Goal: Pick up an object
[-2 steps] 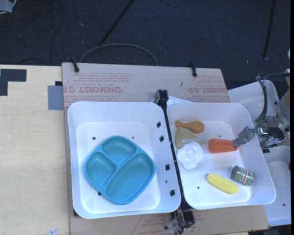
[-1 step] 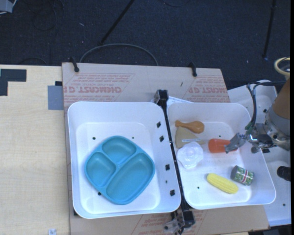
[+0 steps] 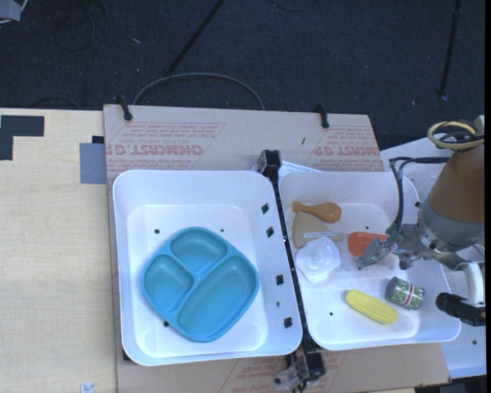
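— Where's the hand [image 3: 375,253] rn?
— Over the right bin [image 3: 327,334], low, just beside the orange thing [image 3: 362,241]. Can't tell if it's wide or tight, too dark.
— Holding anything?
— Can't see anything in it.
— What else is in there?
— Yellow corn [image 3: 371,306] & a green can [image 3: 404,292] near the front, a drumstick [image 3: 317,211] at the back, a clear cup [image 3: 317,260] in the middle. Left bin [image 3: 135,334] has a blue plate [image 3: 200,282].

The left bin [image 3: 127,219] holds a divided plate [image 3: 200,283]. In the right bin [image 3: 335,338], a drumstick [image 3: 317,211] lies at the back, a clear cup [image 3: 317,260] toward the left, a corn cob [image 3: 371,306] in front, and a can [image 3: 404,293] just right of the cob.
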You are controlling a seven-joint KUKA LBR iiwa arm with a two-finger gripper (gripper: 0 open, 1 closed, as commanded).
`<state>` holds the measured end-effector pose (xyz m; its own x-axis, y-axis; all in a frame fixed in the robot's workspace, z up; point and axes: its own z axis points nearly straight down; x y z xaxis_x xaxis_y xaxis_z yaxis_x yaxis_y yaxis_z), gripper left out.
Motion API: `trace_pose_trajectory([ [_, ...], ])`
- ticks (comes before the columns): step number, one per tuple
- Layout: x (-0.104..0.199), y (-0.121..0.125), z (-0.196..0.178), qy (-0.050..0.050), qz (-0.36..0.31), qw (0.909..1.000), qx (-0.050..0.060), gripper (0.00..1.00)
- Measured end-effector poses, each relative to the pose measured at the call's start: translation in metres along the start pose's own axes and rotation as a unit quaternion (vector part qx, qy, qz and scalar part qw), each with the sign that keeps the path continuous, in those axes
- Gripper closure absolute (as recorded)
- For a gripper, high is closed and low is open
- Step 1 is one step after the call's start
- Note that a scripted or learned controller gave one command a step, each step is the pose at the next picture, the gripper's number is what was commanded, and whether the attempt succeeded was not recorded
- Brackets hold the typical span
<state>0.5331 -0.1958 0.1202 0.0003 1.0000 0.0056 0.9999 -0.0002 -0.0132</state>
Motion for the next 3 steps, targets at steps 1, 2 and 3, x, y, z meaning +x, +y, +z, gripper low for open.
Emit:
trace_pose_trajectory([
  [1, 0.0, 0.0, 0.036, -0.002, 0.001, 1.0, -0.003, 0.0],
  [2, -0.001, 0.001, 0.026, -0.001, 0.002, 1.0, -0.003, 1.0],
  [3, 0.002, 0.0, -0.013, -0.002, -0.001, 1.0, -0.005, 1.0],
])
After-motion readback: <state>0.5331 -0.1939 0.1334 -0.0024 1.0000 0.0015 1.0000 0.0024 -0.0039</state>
